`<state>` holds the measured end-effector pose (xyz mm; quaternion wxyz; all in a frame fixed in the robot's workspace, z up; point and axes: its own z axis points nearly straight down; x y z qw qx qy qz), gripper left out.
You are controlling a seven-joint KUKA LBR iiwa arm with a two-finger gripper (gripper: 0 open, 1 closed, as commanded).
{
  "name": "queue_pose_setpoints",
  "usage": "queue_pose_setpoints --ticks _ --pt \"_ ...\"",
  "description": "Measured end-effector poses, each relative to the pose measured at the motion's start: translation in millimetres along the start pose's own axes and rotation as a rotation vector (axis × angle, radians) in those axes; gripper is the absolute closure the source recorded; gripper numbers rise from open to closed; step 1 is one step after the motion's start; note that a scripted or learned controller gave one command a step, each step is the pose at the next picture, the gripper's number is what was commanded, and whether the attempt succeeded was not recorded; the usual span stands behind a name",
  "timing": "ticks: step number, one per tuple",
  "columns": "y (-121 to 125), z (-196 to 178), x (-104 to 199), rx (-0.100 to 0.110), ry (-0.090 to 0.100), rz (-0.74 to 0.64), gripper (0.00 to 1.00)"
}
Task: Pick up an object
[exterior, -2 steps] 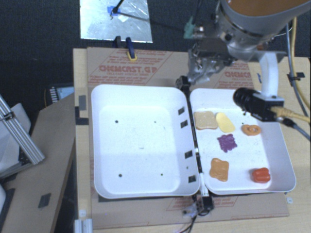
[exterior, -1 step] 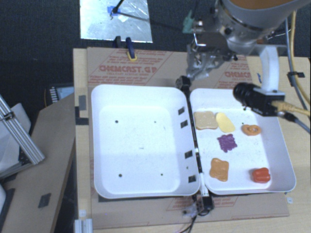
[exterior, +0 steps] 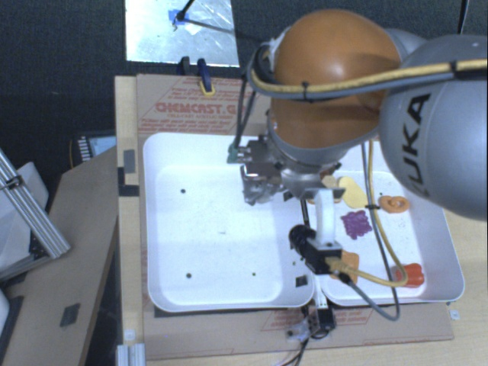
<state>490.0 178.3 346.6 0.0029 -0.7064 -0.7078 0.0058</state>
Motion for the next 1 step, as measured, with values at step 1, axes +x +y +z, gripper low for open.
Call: queue_pose_setpoints --ticks 1 --pt "-3.2 18.0 -89.0 -0.011 0.002 0.01 1.0"
